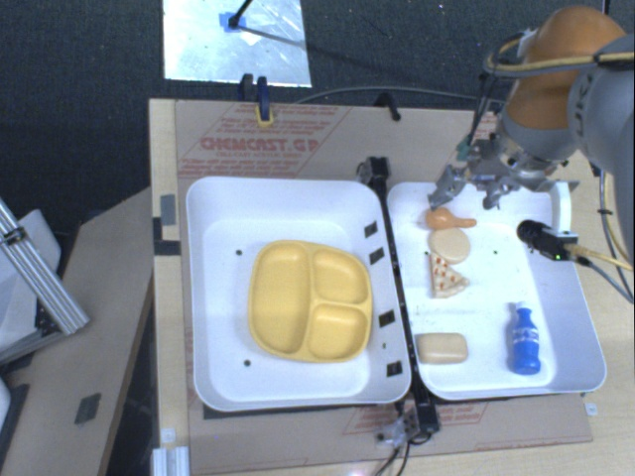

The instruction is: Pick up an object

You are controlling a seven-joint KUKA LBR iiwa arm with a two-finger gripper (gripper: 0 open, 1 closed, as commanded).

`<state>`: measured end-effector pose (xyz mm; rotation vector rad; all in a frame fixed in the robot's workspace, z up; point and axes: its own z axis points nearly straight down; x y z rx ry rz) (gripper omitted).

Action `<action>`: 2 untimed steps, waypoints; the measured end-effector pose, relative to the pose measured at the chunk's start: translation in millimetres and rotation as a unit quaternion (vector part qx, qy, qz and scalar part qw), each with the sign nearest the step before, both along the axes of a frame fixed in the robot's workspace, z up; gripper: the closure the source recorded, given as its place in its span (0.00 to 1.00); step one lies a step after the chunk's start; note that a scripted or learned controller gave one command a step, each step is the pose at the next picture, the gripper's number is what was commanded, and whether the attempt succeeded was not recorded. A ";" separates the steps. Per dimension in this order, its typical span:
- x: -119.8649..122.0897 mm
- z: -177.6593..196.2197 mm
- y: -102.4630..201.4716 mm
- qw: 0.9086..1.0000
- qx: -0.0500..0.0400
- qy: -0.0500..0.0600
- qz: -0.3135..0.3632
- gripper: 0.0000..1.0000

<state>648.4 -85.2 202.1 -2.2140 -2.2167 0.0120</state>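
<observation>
End effector (466, 188) hangs spread and holding nothing over the far end of the right bin (585, 340), just above the drumstick (448, 220). Nothing is lifted yet; closing in, gripping and raising all seem left to do. That drumstick, likely the target, lies flat near the bin's far left corner, long axis roughly left to right, slim end toward the right.

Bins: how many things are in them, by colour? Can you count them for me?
Yellow: 1, the divided plate in the left bin.
Orange: 1, a drumstick-shaped piece.
Tan: 2, a round piece and a block.
Orange and cream: 1, the pizza slice.
Blue: 1, the bottle.
Total: 6
</observation>
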 end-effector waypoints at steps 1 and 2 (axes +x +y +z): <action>2.8 7.9 0.1 1.000 0.000 -0.006 0.001 0.00; 13.0 -44.9 0.9 1.000 0.000 -0.005 0.002 0.00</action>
